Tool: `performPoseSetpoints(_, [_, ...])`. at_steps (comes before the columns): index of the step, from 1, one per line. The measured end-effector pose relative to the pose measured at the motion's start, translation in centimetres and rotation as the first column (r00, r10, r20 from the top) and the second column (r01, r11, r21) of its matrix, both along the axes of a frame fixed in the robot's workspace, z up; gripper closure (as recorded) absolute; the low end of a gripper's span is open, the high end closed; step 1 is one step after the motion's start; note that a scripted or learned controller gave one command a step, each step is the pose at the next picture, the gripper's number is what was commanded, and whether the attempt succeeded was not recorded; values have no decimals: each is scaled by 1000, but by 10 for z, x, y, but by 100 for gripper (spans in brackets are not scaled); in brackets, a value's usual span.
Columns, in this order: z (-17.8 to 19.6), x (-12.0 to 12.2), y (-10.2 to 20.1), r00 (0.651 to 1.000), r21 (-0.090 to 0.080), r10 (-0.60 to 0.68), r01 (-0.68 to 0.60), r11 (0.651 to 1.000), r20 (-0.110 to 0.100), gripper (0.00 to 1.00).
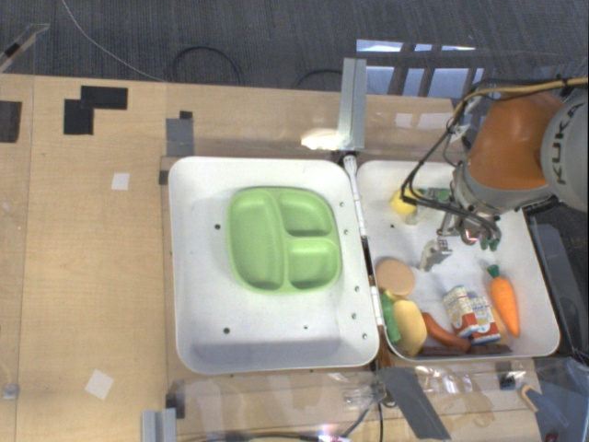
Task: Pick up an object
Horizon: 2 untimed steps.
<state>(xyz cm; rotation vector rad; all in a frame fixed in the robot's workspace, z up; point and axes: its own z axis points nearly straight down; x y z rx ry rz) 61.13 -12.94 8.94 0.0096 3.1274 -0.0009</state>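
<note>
Left bin [198,339] with green tray [282,238], right bin [538,334] with carrot [503,303], can [469,313]

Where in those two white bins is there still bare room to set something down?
Left white bin: bare floor rings the green divided plate. Right white bin: bare at its far end; its near end is crowded by the orange carrot, small can and yellow fruit.
</note>
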Motion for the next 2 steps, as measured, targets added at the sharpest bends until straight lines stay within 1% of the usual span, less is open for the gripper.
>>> performPoseSetpoints(1, [0, -10, 4, 1000, 0, -26, 26, 1000, 2, 0])
performPoseSetpoints(2, [0, -19, 5, 995, 1, -97, 97, 995, 2, 0])
